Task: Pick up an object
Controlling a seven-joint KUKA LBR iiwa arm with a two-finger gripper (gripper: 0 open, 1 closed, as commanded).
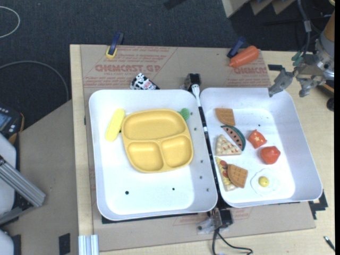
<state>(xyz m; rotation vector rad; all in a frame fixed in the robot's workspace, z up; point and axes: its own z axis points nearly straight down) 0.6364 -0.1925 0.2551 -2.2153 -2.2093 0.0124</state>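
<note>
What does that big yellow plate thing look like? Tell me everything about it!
The yellow tray is a smooth, plastic-looking plate with rounded corners and three sunken sections: one long one across the far side and two smaller ones nearer the camera. It lies flat, right way up and turned slightly, in the left white bin. A yellow corn cob lies along its left edge, and something small and green peeks out at its far right corner.

A yellow divided tray [156, 139] and yellow corn [114, 124] lie in the white left bin [106, 190]; a red tomato [270, 154], brown waffle [224, 116] and white-and-yellow fried egg [263, 182] in the white right bin [303, 153].
</note>
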